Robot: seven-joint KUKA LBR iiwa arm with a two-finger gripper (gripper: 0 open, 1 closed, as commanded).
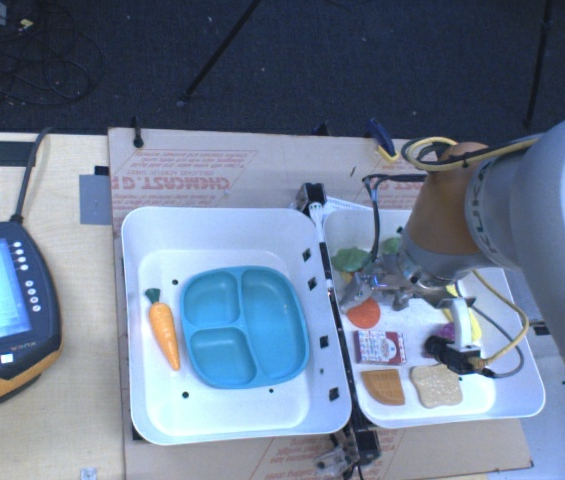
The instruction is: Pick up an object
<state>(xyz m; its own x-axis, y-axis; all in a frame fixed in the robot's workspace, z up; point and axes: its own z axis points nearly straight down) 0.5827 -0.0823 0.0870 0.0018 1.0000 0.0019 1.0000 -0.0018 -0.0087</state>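
Tool [370, 290] sits low in the right bin [522, 393], whether gripping anything I cannot tell. Just below it lies a red tomato [364, 314], then a small carton [378, 347]; 2 toast slices [436, 385] further down.

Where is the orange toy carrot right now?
The orange toy carrot lies in the left white bin, just left of the blue divided plate.
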